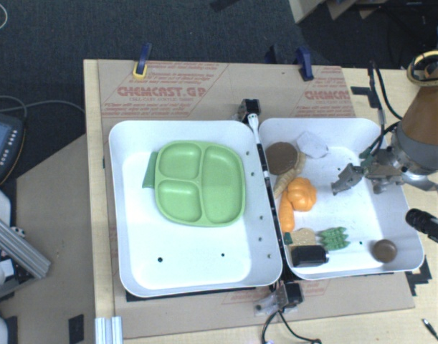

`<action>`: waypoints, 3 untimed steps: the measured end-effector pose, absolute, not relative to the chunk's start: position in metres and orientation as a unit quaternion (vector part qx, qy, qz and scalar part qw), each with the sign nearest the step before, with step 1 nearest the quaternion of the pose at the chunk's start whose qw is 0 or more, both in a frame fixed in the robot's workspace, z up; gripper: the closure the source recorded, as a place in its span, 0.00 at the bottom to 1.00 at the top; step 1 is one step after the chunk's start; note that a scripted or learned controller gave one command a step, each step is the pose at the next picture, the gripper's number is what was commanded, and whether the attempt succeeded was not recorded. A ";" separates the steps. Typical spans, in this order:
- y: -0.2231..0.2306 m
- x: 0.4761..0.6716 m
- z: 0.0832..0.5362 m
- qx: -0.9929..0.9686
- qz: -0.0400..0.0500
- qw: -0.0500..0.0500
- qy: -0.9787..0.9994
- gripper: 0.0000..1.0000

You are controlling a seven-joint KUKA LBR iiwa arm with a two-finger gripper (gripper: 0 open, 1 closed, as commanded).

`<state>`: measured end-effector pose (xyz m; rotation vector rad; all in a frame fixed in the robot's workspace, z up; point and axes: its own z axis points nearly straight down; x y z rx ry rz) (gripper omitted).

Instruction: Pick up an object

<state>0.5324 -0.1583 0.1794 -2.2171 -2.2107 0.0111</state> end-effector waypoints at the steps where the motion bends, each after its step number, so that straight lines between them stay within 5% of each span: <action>1: -0.158 0.536 0.186 -0.707 0.000 0.000 -0.707 0.00; 3: -0.148 0.539 0.082 -0.707 0.001 0.002 -0.707 0.00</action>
